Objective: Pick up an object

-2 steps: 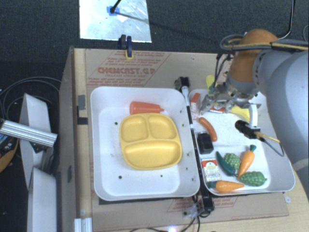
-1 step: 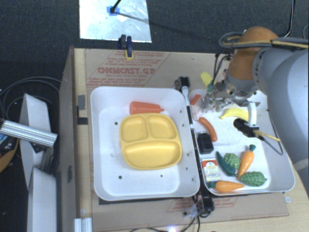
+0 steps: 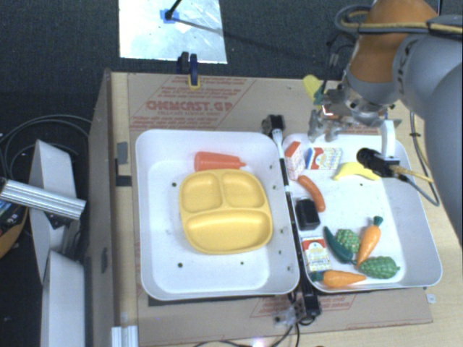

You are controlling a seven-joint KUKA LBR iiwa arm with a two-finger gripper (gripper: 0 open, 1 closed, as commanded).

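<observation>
The gripper (image 3: 327, 130) hangs over the right bin's (image 3: 423, 226) far edge beside a small carton (image 3: 312, 158); its opening I cannot tell.

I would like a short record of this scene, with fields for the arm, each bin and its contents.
arm: gripper hangs over the far edge of the right bin
left bin: yellow divided plate; orange carrot beyond it
right bin: banana, sausage, black block, two carrots, green vegetables, small cartons
</observation>
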